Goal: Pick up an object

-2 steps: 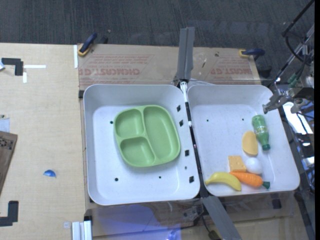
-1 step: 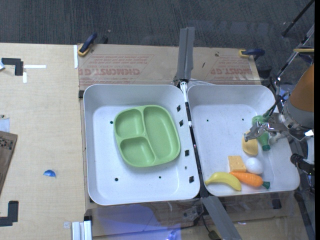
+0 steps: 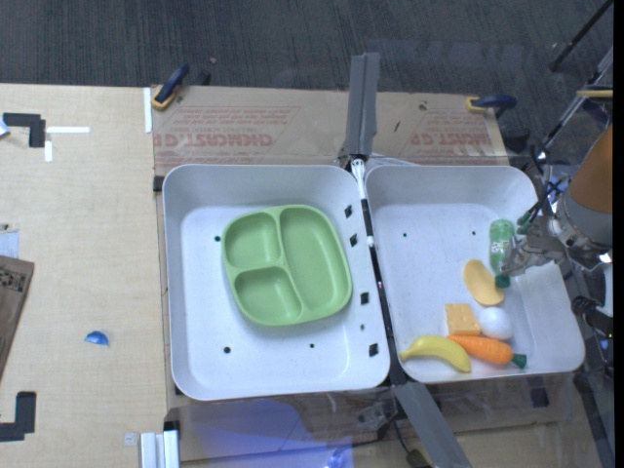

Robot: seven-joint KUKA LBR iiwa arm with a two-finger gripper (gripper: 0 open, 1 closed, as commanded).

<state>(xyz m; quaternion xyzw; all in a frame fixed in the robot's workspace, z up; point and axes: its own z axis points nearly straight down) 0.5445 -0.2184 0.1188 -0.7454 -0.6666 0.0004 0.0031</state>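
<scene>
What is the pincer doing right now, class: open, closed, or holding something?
Pincer: down in the right bin beside the green bottle; whether it is open, closed or gripping cannot be told.

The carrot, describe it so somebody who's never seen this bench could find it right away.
Look in the right bin, at its near right corner, where the toy foods cluster. The carrot lies along the front wall, right of the banana and below the egg. It alone is orange with a green tip.

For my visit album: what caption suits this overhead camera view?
Robot hand reaches toward a green bottle among toy food in the right bin; green divided plate lies in the left.
</scene>
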